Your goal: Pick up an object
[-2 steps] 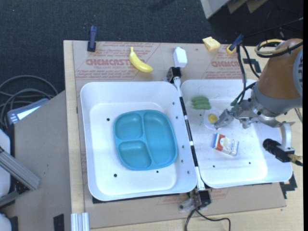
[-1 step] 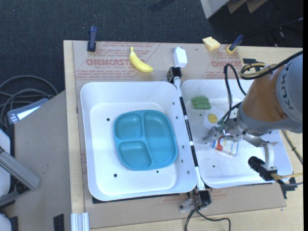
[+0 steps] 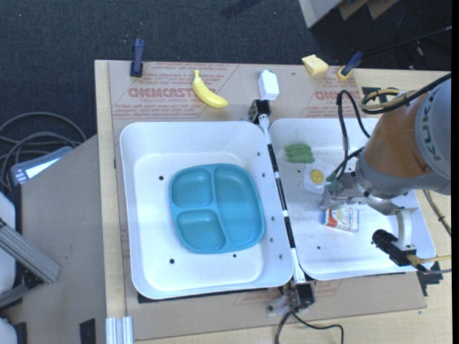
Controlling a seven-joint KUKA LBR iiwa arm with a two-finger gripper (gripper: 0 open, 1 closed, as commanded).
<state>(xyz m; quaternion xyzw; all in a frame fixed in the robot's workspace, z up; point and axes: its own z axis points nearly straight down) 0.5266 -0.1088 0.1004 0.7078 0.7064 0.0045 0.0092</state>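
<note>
Camera view puts your claw [image 3: 337,201] in the right bin [image 3: 315,260], low over a small white-and-red packet [image 3: 342,218] at its six o'clock; its state cannot be told. Judge the packet light, flat and slick, so take its edges. You can read "CHEMCAST" on the surface [image 3: 161,92] near the banana [image 3: 206,92].

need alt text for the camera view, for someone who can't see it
A grey and orange robot arm reaches from the right into the right white bin, over a small packet, a green item and a yellow piece. The left bin holds a blue divided plate; a banana lies on the bench behind.
</note>
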